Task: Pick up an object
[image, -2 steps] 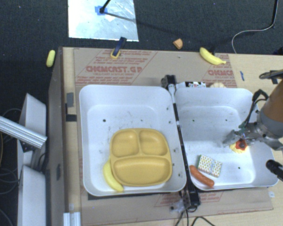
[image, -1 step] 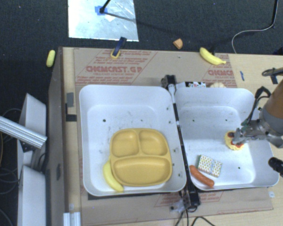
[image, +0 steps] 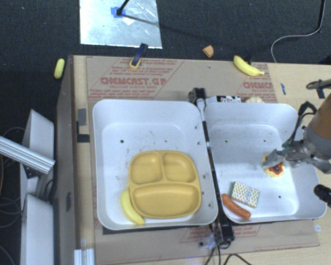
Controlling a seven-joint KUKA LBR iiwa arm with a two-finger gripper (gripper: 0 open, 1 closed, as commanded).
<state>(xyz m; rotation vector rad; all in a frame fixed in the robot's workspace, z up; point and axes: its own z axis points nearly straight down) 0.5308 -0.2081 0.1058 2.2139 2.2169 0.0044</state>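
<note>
A small red-and-yellow object (image: pixel 275 170), too small and blurred to identify, is lying on the floor of the right white plastic bin (image: pixel 248 127) near its right wall, and the two-finger gripper (image: pixel 277 160) is hovering right over it, its metal tips partly covering the object's top edge; whether the claw is released or clenched is impossible to tell at this size. The grey arm (image: pixel 323 142) is reaching in from the right, its upper part cut off by the frame edge (an orange-brown section is showing above the wrist). Nearer the front of the same bin, a patterned, pale rectangular block (image: pixel 245 194) is resting just beside a smooth red-orange sausage-shaped toy (image: pixel 235 207). In the left white bin (image: pixel 143 120), a glossy yellow three-compartment plastic tray (image: pixel 164 183) is sitting with a yellow banana (image: pixel 130 207) tucked against its lower left corner, partly hidden under the tray's rim. Another yellow banana (image: pixel 247 66) is lying on the cardboard bench top (image: pixel 171 79) behind the bins.
</note>
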